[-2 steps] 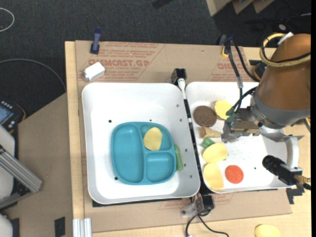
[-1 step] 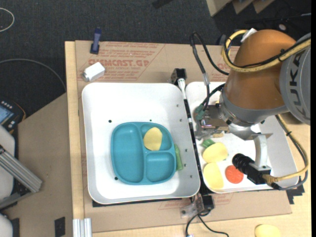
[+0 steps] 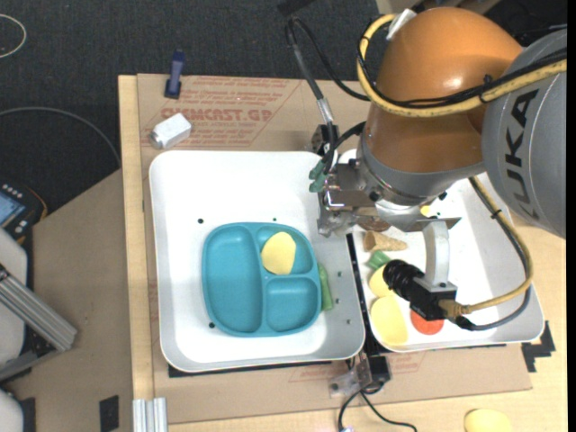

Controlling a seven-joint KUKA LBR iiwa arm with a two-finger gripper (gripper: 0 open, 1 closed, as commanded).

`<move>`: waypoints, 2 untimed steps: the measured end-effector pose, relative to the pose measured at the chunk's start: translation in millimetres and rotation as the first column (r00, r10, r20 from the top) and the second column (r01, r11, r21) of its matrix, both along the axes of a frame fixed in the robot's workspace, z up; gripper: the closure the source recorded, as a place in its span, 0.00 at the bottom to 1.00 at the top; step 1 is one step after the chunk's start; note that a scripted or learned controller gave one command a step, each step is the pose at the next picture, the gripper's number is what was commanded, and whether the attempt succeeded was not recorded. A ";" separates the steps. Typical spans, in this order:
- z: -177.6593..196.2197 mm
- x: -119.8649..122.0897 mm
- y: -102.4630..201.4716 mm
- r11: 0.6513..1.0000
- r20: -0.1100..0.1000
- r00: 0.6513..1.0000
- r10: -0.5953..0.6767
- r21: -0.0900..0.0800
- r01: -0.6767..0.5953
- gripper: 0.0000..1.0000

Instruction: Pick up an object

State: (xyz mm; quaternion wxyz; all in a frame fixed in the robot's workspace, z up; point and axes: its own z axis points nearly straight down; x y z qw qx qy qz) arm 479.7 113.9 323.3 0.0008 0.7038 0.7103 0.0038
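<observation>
Orange wrist band looms largest — the gripper sits over the right bin, its state untellable; at nine o'clock, a yellow piece rests in the blue tray.

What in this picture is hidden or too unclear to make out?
- Claw's tips: the arm's orange wrist covers them from above, so open or shut is unreadable.
- Right bin: the arm hides much of its floor.
- Items under the arm: overlapped by a black part; kinds uncertain.
- Yellow thing: cut off by the bottom edge.
</observation>
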 end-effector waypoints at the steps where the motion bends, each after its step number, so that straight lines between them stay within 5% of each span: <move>1: 100.8 36.8 60.3 1.000 0.008 1.000 -0.003 0.001 0.003 1.00; 2: 28.7 20.1 22.7 1.000 -0.016 1.000 -0.014 -0.007 0.014 1.00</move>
